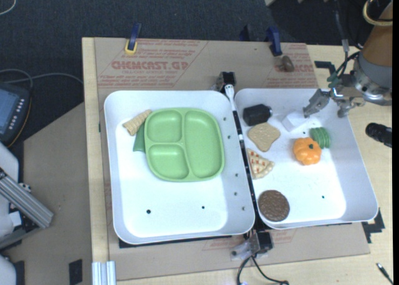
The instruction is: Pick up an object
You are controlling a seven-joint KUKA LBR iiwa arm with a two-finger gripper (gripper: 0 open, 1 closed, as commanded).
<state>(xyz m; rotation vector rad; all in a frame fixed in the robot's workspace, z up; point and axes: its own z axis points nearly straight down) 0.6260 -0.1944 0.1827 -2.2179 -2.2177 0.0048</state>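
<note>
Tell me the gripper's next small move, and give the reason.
Probably lower straight down: the gripper hangs open over the right bin's far side, holding nothing, and the small white block lies just beside its fingers, apart from the orange pumpkin.

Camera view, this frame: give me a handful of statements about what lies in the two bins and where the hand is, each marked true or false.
1. The green divided plate lies in the left bin. True.
2. The orange pumpkin sits on the green divided plate. False: it lies in the right bin, beside a small green item.
3. The hand hovers over the far edge of the right bin. True.
4. The round brown patty lies at the far end of the right bin. False: it lies at the near end.
5. The hand holds the slice of bread. False: the bread lies on the bin floor, apart from the hand.
</note>
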